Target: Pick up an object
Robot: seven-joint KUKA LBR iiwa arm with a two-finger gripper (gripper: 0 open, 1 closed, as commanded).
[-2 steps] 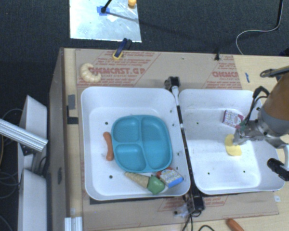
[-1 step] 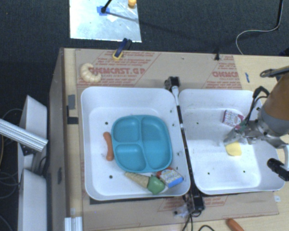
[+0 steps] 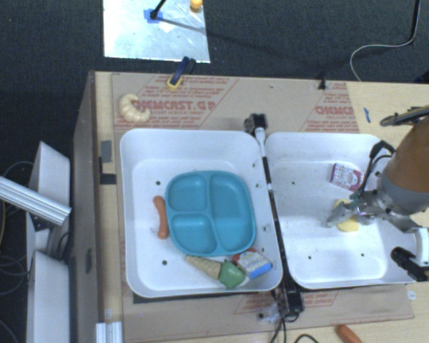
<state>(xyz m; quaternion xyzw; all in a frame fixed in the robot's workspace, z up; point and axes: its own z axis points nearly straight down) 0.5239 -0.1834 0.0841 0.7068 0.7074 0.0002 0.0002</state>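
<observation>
Below the orange band, the gripper (image 3: 345,215) sits low in the right bin (image 3: 322,277); finger state cannot be told. A small yellow object (image 3: 349,225) lies just beneath and beside it, the pink-and-white packet (image 3: 345,176) farther back.

Blue divided plate (image 3: 210,214), orange sausage (image 3: 161,216), white bins (image 3: 200,145) (yellow piece (image 3: 349,225)).

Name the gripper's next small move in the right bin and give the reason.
Probably a short drop straight down onto the yellow object. The gripper sits right at that object's left edge in the right bin, with the small pink-and-white packet lying apart, farther back. Whether it already has a hold cannot be made out.
</observation>
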